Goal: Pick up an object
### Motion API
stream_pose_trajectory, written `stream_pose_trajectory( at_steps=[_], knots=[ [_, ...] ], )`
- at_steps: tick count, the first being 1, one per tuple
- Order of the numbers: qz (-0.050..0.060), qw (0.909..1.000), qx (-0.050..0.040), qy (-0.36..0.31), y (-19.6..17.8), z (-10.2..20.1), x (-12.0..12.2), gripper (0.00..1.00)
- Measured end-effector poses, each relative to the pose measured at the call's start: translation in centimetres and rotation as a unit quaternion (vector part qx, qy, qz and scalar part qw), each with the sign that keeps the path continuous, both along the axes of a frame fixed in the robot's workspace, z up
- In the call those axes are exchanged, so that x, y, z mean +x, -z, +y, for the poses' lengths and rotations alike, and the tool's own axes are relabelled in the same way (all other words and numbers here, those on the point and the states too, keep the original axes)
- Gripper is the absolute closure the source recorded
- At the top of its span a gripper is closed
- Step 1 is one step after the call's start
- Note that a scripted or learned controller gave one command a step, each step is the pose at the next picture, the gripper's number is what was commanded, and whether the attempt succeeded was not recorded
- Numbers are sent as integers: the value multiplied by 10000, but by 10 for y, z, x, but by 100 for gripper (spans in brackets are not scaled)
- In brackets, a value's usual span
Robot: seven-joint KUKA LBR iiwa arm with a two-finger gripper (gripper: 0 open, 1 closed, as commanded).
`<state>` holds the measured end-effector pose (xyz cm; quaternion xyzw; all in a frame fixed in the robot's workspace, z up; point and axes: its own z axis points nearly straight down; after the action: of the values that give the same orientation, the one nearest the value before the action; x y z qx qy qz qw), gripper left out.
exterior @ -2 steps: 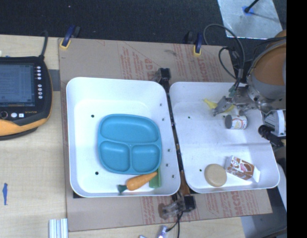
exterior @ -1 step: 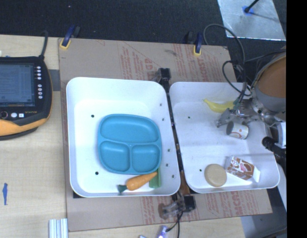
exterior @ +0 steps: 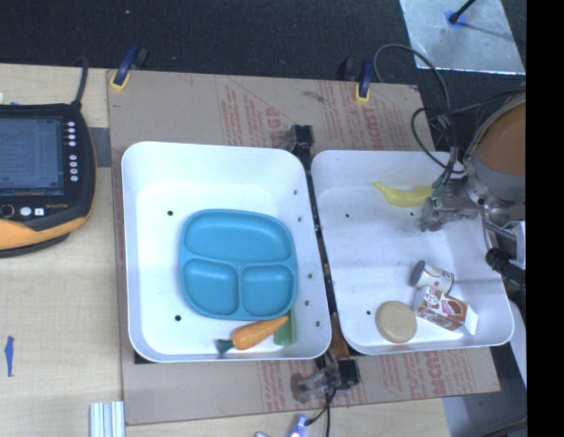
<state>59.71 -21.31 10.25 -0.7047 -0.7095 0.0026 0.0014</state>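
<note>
Yellow banana (exterior: 402, 193), right bin's far side

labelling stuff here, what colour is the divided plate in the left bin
Light blue; the divided plate shows plainly in the camera view.

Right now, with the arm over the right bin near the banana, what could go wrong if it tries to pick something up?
1. The banana lies close to the right bin's far wall, so the gripper may strike the wall or only push the fruit.
2. The packet and the round tan object lie close together; a grasp there could catch both or neither.
</note>
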Motion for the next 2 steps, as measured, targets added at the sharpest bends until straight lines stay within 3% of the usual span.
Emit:
stream_pose_trajectory(
  at_steps=[1, 2],
  knots=[
    [-31, 10000, 4, 17, -125, 1, 14, 100],
    [-18, 10000, 9, 17, -124, 1, 13, 0]
  ],
)
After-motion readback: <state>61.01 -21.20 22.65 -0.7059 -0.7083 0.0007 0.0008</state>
